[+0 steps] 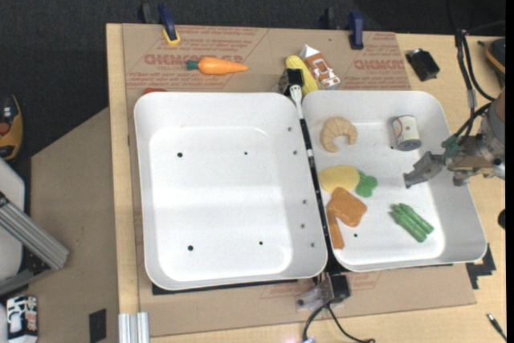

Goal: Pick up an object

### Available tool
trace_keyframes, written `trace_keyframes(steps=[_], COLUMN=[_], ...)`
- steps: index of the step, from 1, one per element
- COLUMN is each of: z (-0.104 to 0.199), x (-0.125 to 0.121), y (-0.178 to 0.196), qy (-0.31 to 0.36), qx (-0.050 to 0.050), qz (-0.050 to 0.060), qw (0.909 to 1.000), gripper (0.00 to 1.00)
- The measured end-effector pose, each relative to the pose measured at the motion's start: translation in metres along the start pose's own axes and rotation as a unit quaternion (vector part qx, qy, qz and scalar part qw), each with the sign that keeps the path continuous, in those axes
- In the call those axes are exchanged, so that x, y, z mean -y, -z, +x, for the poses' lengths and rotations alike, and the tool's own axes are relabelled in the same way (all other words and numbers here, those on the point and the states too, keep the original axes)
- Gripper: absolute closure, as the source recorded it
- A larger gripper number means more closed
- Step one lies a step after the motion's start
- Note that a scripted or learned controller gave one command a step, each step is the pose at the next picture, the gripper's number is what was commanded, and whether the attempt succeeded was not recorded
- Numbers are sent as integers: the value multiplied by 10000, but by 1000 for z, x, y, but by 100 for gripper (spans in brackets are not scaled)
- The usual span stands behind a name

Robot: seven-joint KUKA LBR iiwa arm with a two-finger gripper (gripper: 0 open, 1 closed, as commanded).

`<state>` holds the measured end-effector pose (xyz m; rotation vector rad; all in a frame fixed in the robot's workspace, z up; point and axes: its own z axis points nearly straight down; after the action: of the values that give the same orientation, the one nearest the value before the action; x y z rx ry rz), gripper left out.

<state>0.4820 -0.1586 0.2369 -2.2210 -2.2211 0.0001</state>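
The right bin [459, 209] holds several toy foods. A tan croissant [339, 132] lies at its upper left and a small white can [405, 132] on its side at the upper right. A yellow piece [340, 177] with a green bit [366, 185] sits mid-left, with an orange chunk [347, 208] just below it. A green bean bundle [412, 222] lies at the lower right. My gripper [419, 171] hangs over the right bin's right half, below the can and above the beans, touching none of them that I can see.
The left bin [146, 173] adjoins the right bin. Behind the bins on the board lie a carrot [218, 66], a yellow corn cob [296, 70] and a small carton [321, 70]. Two blue clamps [169, 26] [354, 27] grip the board's far edge.
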Motion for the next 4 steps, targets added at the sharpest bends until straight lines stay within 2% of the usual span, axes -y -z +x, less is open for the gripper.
trace_keyframes(steps=[1,2,3,4], z=[0,59,74,115], x=[-1,-47,-82,-26], y=[11,155,241,304], qy=[4,38,16,24], qx=[9,9,13,-2], qz=[-17,-96,-71,-61], qw=[10000,9999,10000,10000], gripper=[100,100,100,100])
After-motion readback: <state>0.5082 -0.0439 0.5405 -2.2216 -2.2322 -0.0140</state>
